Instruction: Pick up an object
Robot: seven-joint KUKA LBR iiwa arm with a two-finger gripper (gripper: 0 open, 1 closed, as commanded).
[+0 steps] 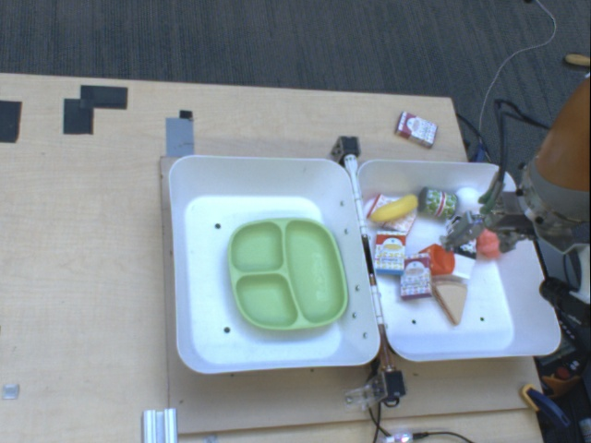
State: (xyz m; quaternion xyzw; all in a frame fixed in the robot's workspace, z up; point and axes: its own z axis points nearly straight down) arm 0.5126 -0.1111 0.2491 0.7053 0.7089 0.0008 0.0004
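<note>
You have a green divided plate [287, 274] lying flat in the left white bin [199, 247]. At one o'clock from it, outside both bins, a small red-and-white carton [416, 129] lies on the bench [83, 275]. Black tape patches [95, 107] sit at ten o'clock.

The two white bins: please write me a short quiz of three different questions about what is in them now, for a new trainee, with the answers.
1. True or false: the green divided plate lies in the left bin.
2. Which thing lies nearest the top edge of the right bin?
A. the bread slice
B. the green can
C. the milk carton
3. Fill the gap: the small red box lies on the ___, outside both bins.

Key
1. True.
2. B; the yellow banana lies just beside it.
3. Bench.
</note>
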